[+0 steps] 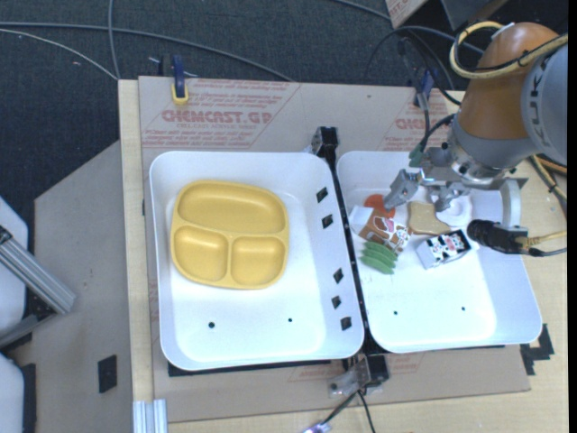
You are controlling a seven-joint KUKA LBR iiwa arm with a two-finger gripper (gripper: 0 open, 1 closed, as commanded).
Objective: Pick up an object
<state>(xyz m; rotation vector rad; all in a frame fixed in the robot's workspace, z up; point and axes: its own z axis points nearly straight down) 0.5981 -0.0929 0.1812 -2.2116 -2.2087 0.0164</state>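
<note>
The pincer hangs over the far part of the right bin, with the arm coming in from the right above it. Its metal fingers look spread, one angled out to the left and nothing seen between them, so I read it as open and empty; the view is steep, so this reading is tentative.

Candidate objects sit in a tight cluster directly beneath and just left of the pincer. A brown-and-orange carton lies just below-left. A green ridged piece touches the carton's near side. A tan flat piece lies almost under the fingers. A black-and-white carton lies just nearer the camera than the pincer. A small red item, too small to identify, sits left, near the divider.

Judgement: the pincer is probably held above this cluster because that is where the graspable things are; the spread stance suits a descent.

Room: objects touch or nearly touch, so a finger may land on a neighbour. The divider wall is close to the left of the cluster. The near half of the right bin offers free floor. The left bin, well left of the pincer, carries a yellow divided tray.
</note>
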